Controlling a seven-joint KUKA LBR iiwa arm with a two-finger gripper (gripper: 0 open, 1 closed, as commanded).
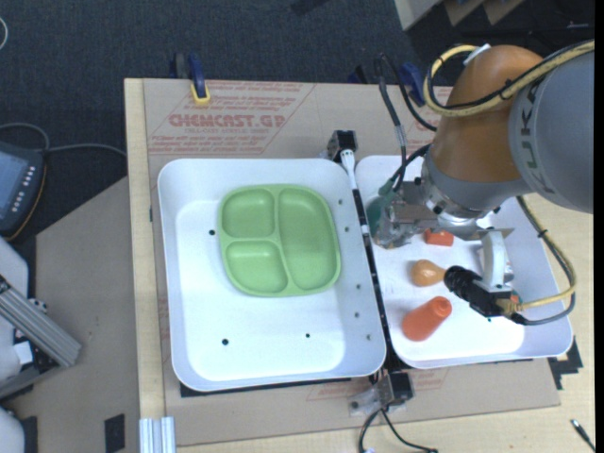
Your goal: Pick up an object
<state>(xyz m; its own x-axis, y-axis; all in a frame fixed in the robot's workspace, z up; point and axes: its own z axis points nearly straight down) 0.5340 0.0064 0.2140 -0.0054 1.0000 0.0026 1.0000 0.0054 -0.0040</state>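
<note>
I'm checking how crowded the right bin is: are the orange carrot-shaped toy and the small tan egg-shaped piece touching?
Apart. The camera view shows a strip of white bin floor between the orange carrot-shaped toy and the tan egg-shaped piece above it.

This looks like a robot lab. A big grey and orange arm (510, 111) reaches over a bench (236, 111) covered with a taped brown board. Two white bins (189, 347) sit on it, cables (547, 295) loop about, and dark carpet (94, 26) lies all around.
</note>
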